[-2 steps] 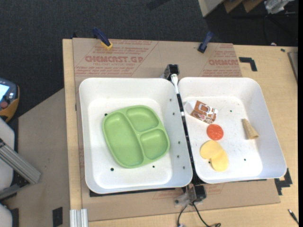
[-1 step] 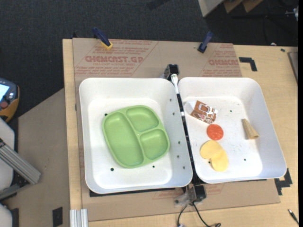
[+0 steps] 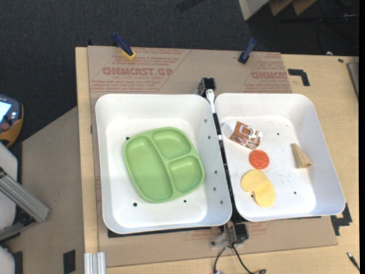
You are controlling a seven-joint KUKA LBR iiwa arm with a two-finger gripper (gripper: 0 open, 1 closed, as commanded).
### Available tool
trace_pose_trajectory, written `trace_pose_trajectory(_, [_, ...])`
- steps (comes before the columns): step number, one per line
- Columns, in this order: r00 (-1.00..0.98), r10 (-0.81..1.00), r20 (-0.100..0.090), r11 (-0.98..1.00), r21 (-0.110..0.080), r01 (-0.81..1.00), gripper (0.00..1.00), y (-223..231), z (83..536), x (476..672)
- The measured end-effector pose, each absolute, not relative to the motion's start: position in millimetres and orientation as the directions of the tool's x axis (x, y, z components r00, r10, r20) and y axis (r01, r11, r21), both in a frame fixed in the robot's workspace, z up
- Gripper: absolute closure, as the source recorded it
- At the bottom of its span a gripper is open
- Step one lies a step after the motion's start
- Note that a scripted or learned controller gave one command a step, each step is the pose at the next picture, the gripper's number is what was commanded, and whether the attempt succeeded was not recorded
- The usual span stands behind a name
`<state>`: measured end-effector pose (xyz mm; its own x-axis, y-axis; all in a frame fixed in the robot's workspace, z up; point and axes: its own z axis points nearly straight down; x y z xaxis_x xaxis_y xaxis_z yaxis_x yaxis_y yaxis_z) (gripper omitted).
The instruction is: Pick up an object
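Lying in the arm-side bin (image 3: pixel 322 131), tan block (image 3: pixel 300 155), long axis pointing up-view; hand's grip state: cannot tell.

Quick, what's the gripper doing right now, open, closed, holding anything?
Gripper: its state cannot be told from the camera view. The red disc, yellow pieces and wrapper lie loose in the right bin.

One fixed camera — high above, slanting down on both bins (image 3: pixel 212 153).
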<state>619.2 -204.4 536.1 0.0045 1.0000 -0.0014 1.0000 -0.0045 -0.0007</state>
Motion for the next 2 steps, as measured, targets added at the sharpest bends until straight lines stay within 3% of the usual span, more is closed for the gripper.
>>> trace_pose_trajectory(1, [0.002,1.0,0.0,-0.002,-0.001,1.0,1.0,-224.7,535.9,594.2])
trace_pose_trajectory(2, [-0.005,1.0,0.005,0.005,-0.011,1.0,1.0,-186.0,414.2,635.5])
